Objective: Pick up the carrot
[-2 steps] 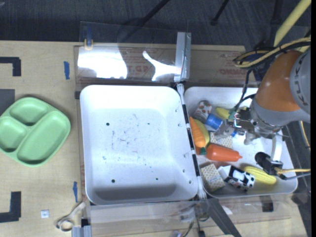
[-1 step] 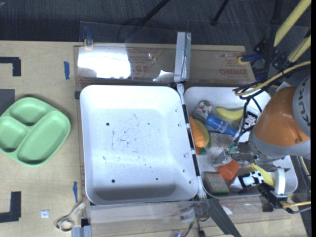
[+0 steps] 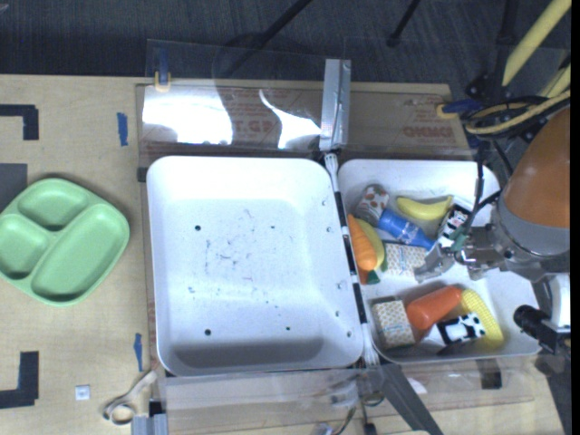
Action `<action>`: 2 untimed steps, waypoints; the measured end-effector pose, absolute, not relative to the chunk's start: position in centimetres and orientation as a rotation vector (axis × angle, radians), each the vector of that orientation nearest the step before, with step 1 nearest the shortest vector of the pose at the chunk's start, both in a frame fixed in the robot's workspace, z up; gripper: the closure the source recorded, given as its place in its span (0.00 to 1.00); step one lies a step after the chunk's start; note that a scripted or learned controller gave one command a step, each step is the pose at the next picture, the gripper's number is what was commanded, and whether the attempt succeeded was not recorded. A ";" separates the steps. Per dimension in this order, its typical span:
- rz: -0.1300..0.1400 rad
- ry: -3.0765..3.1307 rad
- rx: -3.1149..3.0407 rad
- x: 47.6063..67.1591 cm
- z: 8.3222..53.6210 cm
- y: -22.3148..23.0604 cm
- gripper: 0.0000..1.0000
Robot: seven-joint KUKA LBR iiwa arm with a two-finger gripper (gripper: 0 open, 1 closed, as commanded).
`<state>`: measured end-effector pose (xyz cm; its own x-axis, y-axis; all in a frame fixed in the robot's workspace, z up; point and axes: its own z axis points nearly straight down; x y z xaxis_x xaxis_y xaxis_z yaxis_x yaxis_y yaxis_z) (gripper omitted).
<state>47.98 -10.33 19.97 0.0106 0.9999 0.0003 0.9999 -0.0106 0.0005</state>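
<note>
The gripper (image 3: 441, 254) hovers low over the middle of the right bin (image 3: 517, 356), its closure impossible to judge, while the carrot (image 3: 365, 246) lies apart against that bin's left wall, beside a banana (image 3: 424, 208).

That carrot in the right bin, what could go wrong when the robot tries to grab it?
The carrot lies pressed against the bin's left wall, so a finger may hit the wall rather than slip beside it. A blue bottle and other toys crowd its other side, so the gripper, which hangs over that clutter, might close on the wrong thing.
</note>
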 end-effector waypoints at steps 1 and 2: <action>0.001 2.309 2.130 47.9 9.9 -12.6 0.00; 0.003 2.306 2.131 47.9 10.9 -12.6 1.00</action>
